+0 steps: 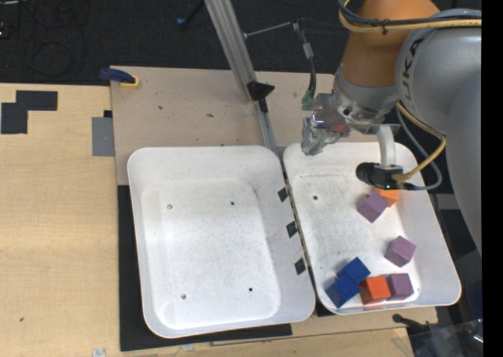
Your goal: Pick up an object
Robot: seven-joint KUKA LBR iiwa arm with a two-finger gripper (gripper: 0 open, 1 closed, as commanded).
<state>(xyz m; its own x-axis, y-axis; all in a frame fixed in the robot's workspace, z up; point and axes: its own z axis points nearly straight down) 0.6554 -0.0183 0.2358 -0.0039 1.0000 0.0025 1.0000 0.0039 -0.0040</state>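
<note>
My gripper (317, 137) hangs over the far left corner of the right bin (330, 190), well above its floor. Several blocks lie in that bin. A purple block (372, 207) sits mid-right, with an orange block (389, 195) just behind it, partly hidden by a black part of the arm. Another purple block (400, 250) lies nearer the front. At the front edge a blue block (346, 281), an orange block (376, 289) and a purple block (401, 285) cluster together. All of them are to the right of and nearer than the gripper.
The left bin (206, 241) stands beside the right one, with black clips (291, 228) along the shared edge. A slanted aluminium rail (234, 53) rises behind the bins. The bulky grey arm (440, 88) overhangs the right bin's far right side.
</note>
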